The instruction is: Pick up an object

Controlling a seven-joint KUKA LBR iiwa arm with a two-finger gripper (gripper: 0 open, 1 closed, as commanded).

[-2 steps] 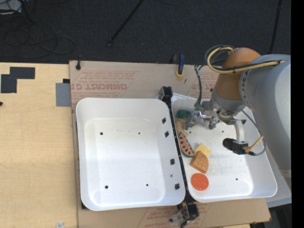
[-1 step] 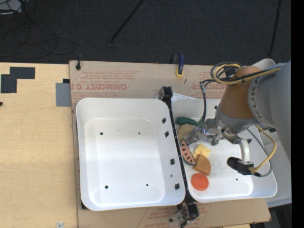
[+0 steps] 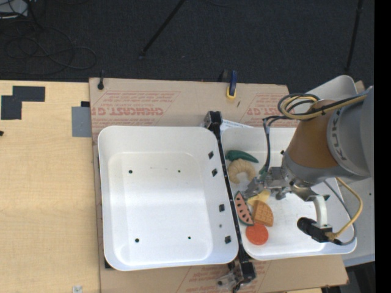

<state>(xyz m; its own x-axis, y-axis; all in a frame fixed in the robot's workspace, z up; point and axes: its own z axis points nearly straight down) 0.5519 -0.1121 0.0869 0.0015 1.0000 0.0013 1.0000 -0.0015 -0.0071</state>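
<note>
Two white bins are sitting side by side on the surface; the left bin is lying bare while I am reaching into the right bin. My end effector is hovering low over a cluster: a beige ring, a waffle piece, a watermelon slice, a red disc, a green piece. Whether it is open or gripping, I cannot tell. Crowding is probably risking a nudge instead of a grasp.
</note>
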